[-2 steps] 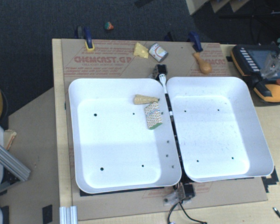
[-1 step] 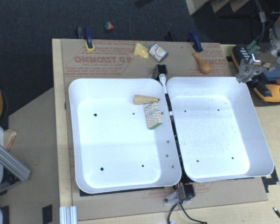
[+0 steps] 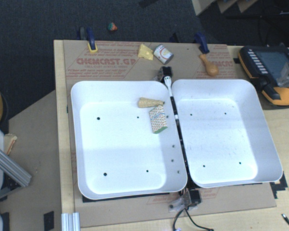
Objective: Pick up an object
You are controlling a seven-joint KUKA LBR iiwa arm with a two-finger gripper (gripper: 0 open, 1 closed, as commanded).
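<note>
Near the upper right corner of the left bin (image 3: 86,129) we saw a tan stick-like piece (image 3: 150,102) lying just above a patterned packet (image 3: 158,119).

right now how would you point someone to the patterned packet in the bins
Start at the left bin, then go to its upper right, beside the seam with the right bin. The patterned packet lies just below a plain tan piece; it alone is flat with a green-speckled print.

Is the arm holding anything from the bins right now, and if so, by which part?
Nothing is seen held. The tan stick and the patterned packet both lie loose in the left bin, near its right wall, with nothing gripping them.
</note>
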